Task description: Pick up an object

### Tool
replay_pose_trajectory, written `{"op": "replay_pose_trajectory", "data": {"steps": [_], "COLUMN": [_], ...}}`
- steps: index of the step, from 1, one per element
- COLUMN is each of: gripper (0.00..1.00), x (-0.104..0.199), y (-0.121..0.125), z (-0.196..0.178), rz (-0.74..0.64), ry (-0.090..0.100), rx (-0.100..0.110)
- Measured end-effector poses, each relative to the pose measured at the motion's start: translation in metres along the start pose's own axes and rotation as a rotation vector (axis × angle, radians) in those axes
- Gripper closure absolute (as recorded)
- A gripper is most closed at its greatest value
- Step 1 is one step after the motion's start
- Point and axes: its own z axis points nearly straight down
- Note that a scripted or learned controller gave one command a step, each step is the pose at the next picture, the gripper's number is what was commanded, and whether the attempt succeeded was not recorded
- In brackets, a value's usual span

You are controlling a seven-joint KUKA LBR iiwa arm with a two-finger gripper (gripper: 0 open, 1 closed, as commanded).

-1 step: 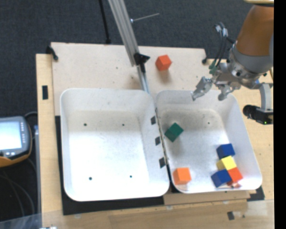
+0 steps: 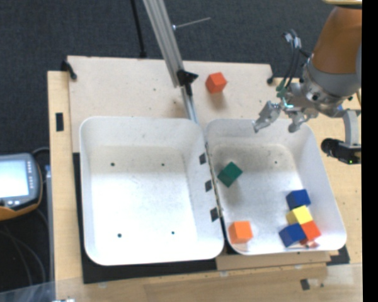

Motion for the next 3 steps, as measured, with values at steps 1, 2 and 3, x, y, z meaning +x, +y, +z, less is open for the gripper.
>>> {"op": "replay_pose_trajectory", "data": {"steps": [1,2,3], "gripper": [0.0,0.0,0.0], "x": [0.037,0.044,0.054], "y": [-0.013,-0.067,-0.137], "z": [-0.046,-0.103,-0.144], "rz": [-0.006,-0.004,-0.003], "ry": [0.0,-0.001,0.0], "rx": [-0.006,-0.007,-0.007]}}
